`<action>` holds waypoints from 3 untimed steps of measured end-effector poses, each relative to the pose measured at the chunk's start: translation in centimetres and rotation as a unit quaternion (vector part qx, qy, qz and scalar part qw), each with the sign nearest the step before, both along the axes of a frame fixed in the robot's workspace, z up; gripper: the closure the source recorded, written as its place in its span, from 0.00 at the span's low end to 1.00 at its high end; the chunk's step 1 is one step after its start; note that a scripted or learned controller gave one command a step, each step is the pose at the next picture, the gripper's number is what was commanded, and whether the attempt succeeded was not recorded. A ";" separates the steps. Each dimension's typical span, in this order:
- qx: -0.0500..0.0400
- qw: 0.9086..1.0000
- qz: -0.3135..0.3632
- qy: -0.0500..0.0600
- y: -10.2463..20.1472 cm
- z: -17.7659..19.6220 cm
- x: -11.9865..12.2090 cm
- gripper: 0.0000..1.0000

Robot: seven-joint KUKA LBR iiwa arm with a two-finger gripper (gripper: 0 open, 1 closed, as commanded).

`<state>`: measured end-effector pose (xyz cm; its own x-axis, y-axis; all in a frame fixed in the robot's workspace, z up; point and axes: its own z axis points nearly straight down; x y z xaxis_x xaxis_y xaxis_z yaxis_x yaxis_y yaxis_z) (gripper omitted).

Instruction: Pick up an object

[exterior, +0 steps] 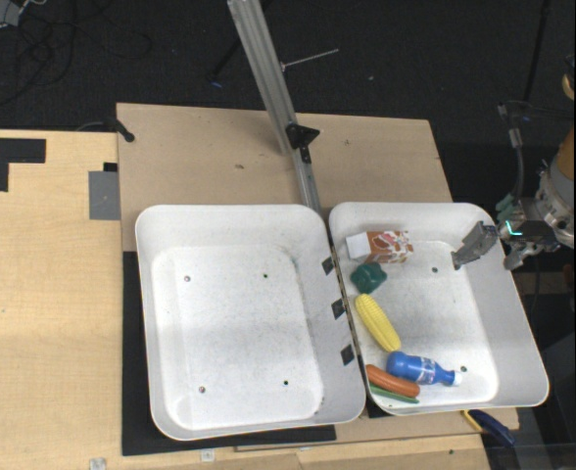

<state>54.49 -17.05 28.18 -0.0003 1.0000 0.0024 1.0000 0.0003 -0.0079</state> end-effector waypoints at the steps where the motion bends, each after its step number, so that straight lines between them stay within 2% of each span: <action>1: -0.001 1.000 -0.001 -0.002 0.0 0.2 0.1 0.00; 3: 0.000 1.000 -0.001 0.000 -1.2 -9.2 -0.5 0.00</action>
<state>54.01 -18.30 18.96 0.0010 1.0000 0.0024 1.0000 -0.0010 -0.0079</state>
